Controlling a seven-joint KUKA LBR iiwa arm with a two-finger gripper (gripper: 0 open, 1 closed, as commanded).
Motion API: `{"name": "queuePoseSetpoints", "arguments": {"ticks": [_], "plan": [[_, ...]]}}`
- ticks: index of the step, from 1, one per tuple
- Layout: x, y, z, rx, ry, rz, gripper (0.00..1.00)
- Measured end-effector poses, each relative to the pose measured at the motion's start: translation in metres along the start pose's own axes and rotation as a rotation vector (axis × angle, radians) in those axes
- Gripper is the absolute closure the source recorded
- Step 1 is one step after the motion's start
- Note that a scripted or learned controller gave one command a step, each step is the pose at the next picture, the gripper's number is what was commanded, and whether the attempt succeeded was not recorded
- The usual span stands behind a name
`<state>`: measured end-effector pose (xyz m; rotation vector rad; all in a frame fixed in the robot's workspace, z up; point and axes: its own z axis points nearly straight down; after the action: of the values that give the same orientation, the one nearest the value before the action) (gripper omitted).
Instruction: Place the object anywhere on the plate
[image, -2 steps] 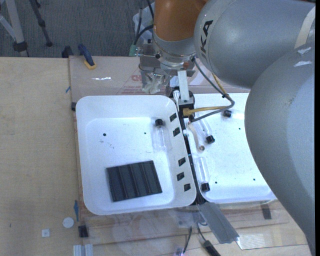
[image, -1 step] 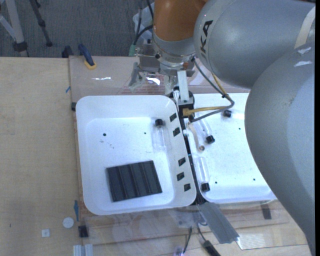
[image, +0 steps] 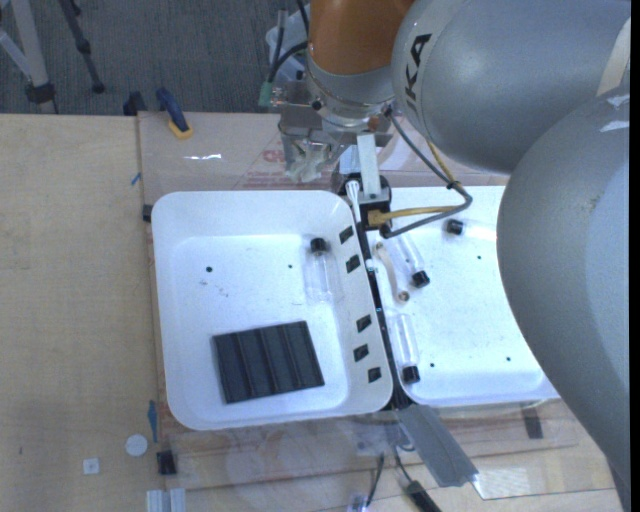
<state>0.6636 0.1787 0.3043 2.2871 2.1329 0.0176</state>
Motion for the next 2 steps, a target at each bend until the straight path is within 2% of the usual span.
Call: {"name": "queuePoseSetpoints", "arguments": {"ticks": [1, 2], "plan": [[0.048, -0.001, 0.032, 0.015, 0.002, 0.066, 1.0], [0.048, -0.001, 0.01, 0.014, 0.002, 0.006, 1.0]]}}
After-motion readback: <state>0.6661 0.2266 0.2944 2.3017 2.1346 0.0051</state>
